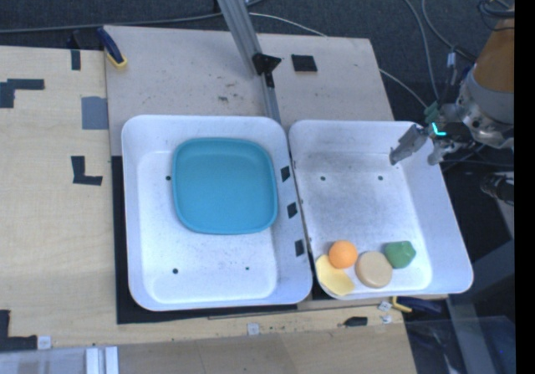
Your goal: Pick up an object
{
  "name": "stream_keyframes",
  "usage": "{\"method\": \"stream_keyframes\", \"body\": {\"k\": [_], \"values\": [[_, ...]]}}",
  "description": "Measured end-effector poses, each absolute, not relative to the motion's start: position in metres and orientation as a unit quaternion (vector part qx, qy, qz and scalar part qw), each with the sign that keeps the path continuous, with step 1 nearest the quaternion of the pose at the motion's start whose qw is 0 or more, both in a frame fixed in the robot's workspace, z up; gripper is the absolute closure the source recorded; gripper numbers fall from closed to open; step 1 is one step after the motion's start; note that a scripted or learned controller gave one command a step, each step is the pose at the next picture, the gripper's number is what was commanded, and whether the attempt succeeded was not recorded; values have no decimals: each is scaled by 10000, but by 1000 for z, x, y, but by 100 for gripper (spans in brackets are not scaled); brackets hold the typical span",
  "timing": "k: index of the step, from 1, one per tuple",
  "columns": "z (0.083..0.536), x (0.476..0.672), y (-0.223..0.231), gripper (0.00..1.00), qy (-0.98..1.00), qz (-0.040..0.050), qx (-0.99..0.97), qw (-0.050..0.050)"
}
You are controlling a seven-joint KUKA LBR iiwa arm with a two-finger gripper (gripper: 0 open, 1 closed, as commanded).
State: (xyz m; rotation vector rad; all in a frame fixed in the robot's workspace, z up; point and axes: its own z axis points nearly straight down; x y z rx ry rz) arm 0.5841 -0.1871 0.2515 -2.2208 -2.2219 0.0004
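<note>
The hand point(415, 149) — fingers spread, holding nothing — hovers well apart from the orange ball point(342, 254).

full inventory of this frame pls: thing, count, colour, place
bins: 2, white, side by side on the bench
plate: 1, blue, in the left bin
ball: 1, orange, near corner of the right bin
round piece: 1, tan, right of the ball
green object: 1, green, right of the tan piece
yellow object: 1, yellow, flat, under the ball's near side
metal bar: 1, grey, slanting from the top down to the gap between bins
clamp: 1, blue and yellow, far left corner of the board
gripper: 1, grey, over the right bin's far right corner
</note>
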Motion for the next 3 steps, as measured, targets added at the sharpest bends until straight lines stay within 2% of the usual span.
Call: {"method": "stream_keyframes", "body": {"k": [1, 3], "values": [[251, 584, -187, 0, -7073, 2, -7069, 2], [144, 589, -186, 0, -7074, 16, -7068, 25]]}}
